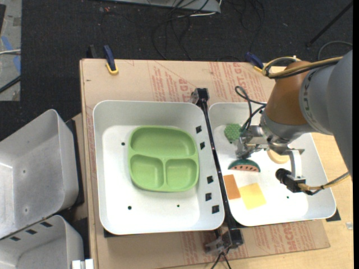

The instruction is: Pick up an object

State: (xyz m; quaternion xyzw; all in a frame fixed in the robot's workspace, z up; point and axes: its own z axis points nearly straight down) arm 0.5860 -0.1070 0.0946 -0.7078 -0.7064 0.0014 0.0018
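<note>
The black divider [212, 156] between the two white bins serves as the landmark here. Far to its left, off the tabletop [146, 80], sit two grey plastic tubs [33, 167], one above the other at the frame's edge. Nearer, the left bin [106, 206] lies just left of the divider and holds a green divided plate [164, 158] with three compartments, resting flat near the bin's middle. Right of the divider is the right bin [322, 206]. Just beside the divider in that bin lies an orange rectangular block [231, 186], and touching its right edge is a yellow square block [252, 195], slightly lower. Above these two, a little further from the divider, a watermelon slice toy [245, 166] lies flat with its red face up. Higher still, near the divider's upper part, a green leafy toy [232, 131] rests on the bin floor. The arm [305, 102], grey with an orange band, reaches over the right bin, and its end effector [244, 148] hangs between the green leafy toy and the watermelon slice toy, just above the slice; whether its fingers are apart or together cannot be told from this angle. A pale round object [276, 157] peeks out from under the arm, farther right of the divider.
</note>
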